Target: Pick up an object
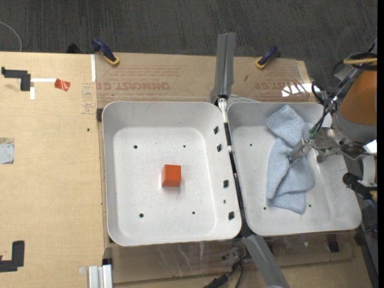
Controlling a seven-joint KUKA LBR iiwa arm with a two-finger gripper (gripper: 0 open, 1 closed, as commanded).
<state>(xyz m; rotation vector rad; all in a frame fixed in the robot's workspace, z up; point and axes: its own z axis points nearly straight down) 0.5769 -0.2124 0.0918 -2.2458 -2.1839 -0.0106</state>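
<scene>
Rumpled pale-blue cloth [289, 161] pinched between end effector [300, 152] fingers in right bin [342, 221]; orange cube [171, 176] in left bin [120, 221].

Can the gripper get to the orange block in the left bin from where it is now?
Probably yes. The orange block lies alone on the floor of the left bin, open from above. The gripper is over the blue cloth in the right bin, so it must cross the divider.
</scene>
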